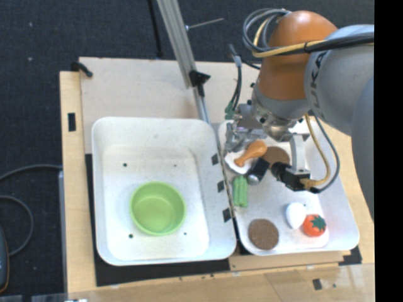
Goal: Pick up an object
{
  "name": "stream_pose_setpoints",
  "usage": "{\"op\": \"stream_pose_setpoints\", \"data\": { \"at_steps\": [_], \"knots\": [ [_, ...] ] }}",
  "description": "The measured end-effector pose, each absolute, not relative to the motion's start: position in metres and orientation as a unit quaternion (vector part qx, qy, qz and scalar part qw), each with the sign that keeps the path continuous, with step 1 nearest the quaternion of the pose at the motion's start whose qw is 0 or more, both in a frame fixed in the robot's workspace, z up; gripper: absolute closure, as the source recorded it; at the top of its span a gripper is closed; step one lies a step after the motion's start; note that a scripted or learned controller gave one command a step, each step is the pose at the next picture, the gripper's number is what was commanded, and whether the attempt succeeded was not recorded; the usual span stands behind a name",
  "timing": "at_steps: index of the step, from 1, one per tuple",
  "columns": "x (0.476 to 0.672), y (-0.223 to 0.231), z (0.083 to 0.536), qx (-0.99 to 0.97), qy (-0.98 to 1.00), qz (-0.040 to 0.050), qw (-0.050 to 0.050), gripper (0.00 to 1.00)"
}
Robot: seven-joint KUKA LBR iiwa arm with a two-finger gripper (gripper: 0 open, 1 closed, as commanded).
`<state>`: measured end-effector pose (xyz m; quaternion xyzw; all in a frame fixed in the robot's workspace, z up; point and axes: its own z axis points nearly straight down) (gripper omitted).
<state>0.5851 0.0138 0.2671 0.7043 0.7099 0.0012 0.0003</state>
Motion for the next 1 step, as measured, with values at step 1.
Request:
{"op": "stream_pose_setpoints", "data": {
  "at_steps": [1],
  "knots": [
    [0.5973,0.0601,0.2510,0.705,0.709,0.0005,0.001,1.00]
  ]
}}
